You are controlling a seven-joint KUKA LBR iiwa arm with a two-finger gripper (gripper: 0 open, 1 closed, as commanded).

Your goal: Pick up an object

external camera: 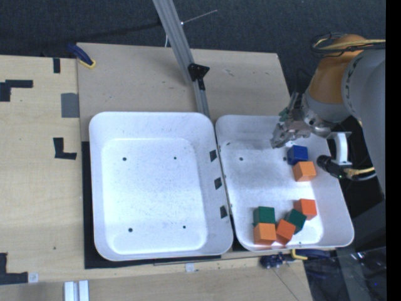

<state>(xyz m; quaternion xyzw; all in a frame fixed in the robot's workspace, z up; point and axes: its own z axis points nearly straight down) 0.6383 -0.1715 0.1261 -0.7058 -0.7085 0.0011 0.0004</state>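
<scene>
Arm [341,80] comes in from the right, grey with the orange band, wrist angled down over the far part of the right bin [250,137].

Jaws [283,137] sit low above the bin floor, just left of and slightly beyond the blue cube [299,153]. Can't tell whether they are spread or closed at this angle; the tips blur into the wrist hardware. No block visible between them.

Blocks, all in the right bin:
- blue cube near the right wall, mid-depth, just beside the jaws.
- orange cube [304,170] touching or nearly touching the blue cube on its near side.
- second orange cube [307,207] further toward the near edge, by the right wall.
- dark green block [296,219] just left of and nearer than that one, tilted.
- green cube [264,215] at near centre, with an orange block [265,232] directly against its near side.
- another orange block [285,230] between that pair and the dark green block, tilted, touching both neighbours as far as I can tell.

Left bin [150,121] is alongside, rims touching the right bin. Both rest on a light wooden surface [37,180]. A grey metal post [178,33] runs diagonally from the far edge down to the gap between the bins.
</scene>
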